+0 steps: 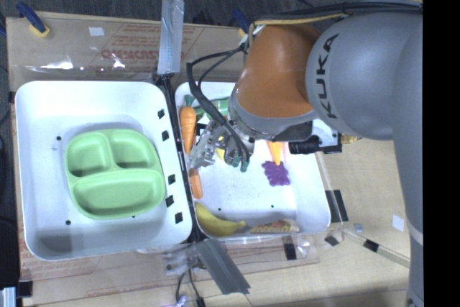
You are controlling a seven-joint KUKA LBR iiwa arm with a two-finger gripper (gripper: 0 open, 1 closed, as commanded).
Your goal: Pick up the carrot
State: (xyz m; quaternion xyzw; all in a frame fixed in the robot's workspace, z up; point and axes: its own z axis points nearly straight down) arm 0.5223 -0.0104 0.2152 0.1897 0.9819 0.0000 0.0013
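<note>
Long orange carrot: lying against left wall of right shallow white plastic bin | Metal two-finger gripper: just right of carrot, claw state cannot be told | Yellow banana: front wall | Purple grape bunch: mid-bin | Green sectioned plastic tray: left white bin

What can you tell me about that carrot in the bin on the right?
The carrot is orange with a small green top at its upper end, and looks like smooth plastic, a toy. It lies lengthwise along the left wall of the right bin, green end pointing away from the camera. A smaller orange piece lies farther down the same wall; whether it belongs to the carrot I cannot tell. The claw is just to the carrot's right, close beside it, not visibly holding it.
</note>
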